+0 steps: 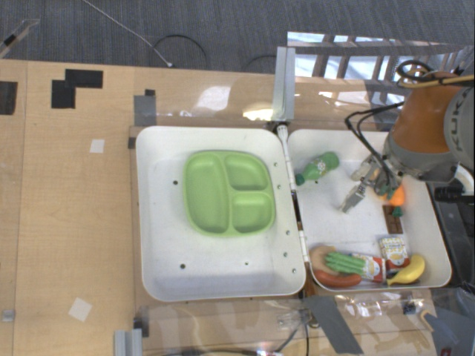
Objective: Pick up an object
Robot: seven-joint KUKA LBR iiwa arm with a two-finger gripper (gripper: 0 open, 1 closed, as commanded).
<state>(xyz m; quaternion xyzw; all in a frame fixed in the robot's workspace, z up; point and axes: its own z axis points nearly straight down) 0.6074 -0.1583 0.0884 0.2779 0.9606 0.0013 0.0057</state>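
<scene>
While the gripper (364, 186) hovers with fingers apart, holding nothing, the approach is under way.
Nearest target: green bottle (318, 167) just left; next, shift over it, descend and close.

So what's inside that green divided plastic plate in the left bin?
Nothing visible: the green divided plastic plate shows three bare compartments. Whatever lies beneath it on the left white bin floor is covered.
</scene>
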